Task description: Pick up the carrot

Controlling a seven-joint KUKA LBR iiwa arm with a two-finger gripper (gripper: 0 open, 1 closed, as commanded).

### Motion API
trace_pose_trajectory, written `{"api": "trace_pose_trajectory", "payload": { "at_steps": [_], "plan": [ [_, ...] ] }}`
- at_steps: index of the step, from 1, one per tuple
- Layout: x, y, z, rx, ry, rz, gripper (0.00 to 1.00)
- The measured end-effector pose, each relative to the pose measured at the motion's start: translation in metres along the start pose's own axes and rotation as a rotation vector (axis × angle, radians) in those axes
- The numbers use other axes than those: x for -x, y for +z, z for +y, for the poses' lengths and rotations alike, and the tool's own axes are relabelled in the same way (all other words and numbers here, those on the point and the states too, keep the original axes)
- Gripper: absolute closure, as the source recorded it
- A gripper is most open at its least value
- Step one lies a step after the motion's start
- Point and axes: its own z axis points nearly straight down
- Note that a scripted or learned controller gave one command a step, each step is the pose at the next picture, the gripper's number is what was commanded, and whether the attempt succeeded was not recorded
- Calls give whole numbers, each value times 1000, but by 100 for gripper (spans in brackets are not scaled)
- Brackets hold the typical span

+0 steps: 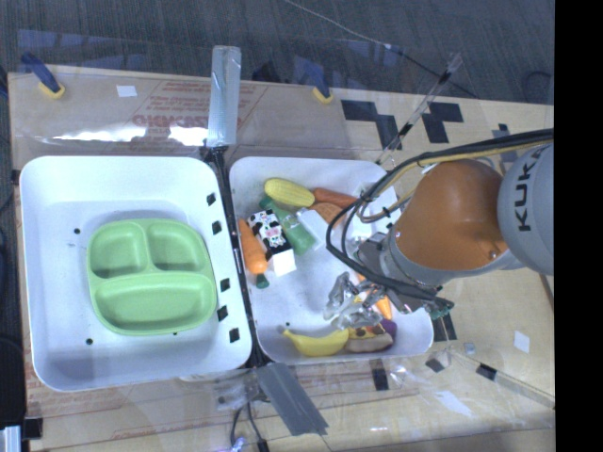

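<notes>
The carrot (252, 246) is orange with a green stub at its near end. It lies along the left wall of the right bin (311, 295), pointing front to back. My gripper (347, 301) hangs low over the front middle of the same bin, well to the right of the carrot and apart from it. It sits just above a banana (316, 343) and a small orange piece (382, 306). The grey wrist with its orange band (450, 217) covers the bin's right side.
Beside the carrot are a black-and-white cube (268, 231), a white block (283, 264) and a green bottle (300, 234). A yellow corn-like item (289, 193) and a second orange piece (334, 198) lie at the back. The left bin holds a green divided plate (149, 276).
</notes>
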Motion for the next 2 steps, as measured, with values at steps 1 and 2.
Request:
{"api": "trace_pose_trajectory", "payload": {
  "at_steps": [1,2],
  "plan": [
    [3,-10,1,-1,-8,-1,100],
    [2,-10,1,-1,-8,-1,0]
  ]
}}
